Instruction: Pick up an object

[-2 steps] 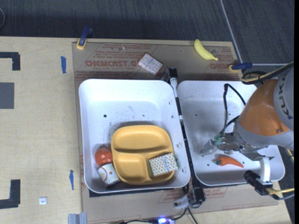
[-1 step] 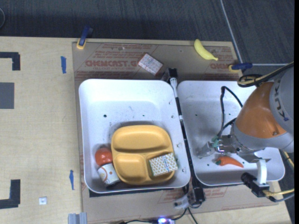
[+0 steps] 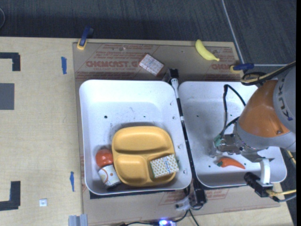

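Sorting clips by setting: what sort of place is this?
Probably a robotics lab grasping bench: two white bins on clamped cardboard, blue tape marks on the bench, and toy food like the orange carrot.

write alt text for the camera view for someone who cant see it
A grey and orange robot arm reaches from the right into the right white bin, its gripper low over an orange carrot-like toy. The left white bin holds a yellow divided tray with a patterned packet on it, beside a red and white object. A yellow banana lies outside the bins.
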`<state>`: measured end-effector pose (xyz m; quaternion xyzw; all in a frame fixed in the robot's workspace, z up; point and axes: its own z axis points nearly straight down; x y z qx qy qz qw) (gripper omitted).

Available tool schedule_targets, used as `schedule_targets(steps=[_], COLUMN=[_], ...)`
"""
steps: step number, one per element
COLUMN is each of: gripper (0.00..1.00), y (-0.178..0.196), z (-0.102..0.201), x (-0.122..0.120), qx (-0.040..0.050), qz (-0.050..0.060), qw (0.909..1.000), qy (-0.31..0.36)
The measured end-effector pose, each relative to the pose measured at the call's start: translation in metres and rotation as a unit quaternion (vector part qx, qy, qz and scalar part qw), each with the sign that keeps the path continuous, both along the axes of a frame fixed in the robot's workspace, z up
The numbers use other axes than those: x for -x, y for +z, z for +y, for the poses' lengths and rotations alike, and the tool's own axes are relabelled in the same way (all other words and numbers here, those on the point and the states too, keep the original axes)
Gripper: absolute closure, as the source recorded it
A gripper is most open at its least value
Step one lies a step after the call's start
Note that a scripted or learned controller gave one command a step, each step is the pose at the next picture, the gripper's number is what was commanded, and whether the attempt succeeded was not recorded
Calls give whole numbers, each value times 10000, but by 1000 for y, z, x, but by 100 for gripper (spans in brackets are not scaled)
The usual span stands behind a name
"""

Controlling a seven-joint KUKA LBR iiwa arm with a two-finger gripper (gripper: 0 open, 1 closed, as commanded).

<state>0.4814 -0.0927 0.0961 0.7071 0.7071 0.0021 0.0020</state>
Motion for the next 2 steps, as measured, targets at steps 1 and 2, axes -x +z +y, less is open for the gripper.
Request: schedule_targets(steps=[1,2], gripper=[0,0], y=[0,-10], z=[0,-75], x=[0,1], qx=[-1,12], qz=[1,12], qw=[10000,10000], qy=[0,-3])
